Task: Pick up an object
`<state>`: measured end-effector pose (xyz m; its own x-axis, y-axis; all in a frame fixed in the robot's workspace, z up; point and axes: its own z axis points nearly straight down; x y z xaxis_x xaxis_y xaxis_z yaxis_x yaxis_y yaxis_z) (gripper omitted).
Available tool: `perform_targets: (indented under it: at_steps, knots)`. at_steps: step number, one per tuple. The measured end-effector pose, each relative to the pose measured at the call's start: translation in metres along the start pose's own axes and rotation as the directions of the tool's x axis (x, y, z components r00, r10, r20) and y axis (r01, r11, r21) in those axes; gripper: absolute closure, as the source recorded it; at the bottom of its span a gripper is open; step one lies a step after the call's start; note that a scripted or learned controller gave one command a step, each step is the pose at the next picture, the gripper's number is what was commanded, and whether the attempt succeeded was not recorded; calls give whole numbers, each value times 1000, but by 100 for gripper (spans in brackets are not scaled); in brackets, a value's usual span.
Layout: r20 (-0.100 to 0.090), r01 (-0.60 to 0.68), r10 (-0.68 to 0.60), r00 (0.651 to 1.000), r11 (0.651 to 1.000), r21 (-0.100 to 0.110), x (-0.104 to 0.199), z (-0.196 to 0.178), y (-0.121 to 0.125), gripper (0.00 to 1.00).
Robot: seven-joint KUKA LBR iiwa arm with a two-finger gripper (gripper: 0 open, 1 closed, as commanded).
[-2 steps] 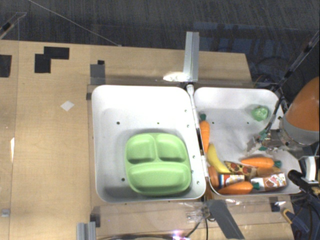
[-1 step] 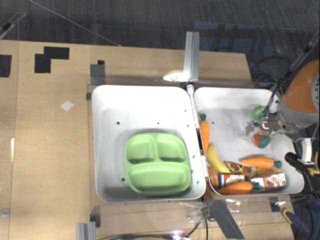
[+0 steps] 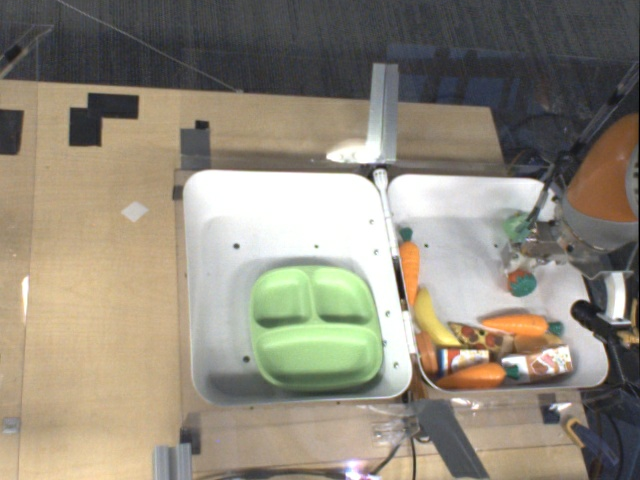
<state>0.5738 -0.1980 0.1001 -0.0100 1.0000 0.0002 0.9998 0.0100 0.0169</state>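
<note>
The right bin [image 3: 455, 218] holds several toy foods. An orange carrot [image 3: 409, 270] lies along its left wall, with a yellow banana [image 3: 432, 315] just below it. Two more carrots [image 3: 515, 324] [image 3: 470, 375] and two small labelled bottles [image 3: 470, 356] [image 3: 540, 365] are piled at the front. My gripper [image 3: 527, 256] hangs over the bin's right half, reaching in from the right. Directly under it is a small orange and teal piece [image 3: 521, 284]; I cannot make out whether it is held. A green bit [image 3: 516, 226] shows just behind the gripper.
A green divided plate [image 3: 315, 326] lies in the left bin [image 3: 225, 268]. The arm's orange band [image 3: 605, 183] looms over the right bin's right rim. A metal post [image 3: 383, 113] stands behind the wall between the bins. Cables hang at the far right.
</note>
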Motion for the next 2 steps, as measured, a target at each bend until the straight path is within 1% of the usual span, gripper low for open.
perform_targets:
  at_steps: [1,2]
  knots:
    - [0,5,-5,1000,1000,16,45,-100,17,100]
    - [2,-124,124,992,992,19,114,-115,-4,100]
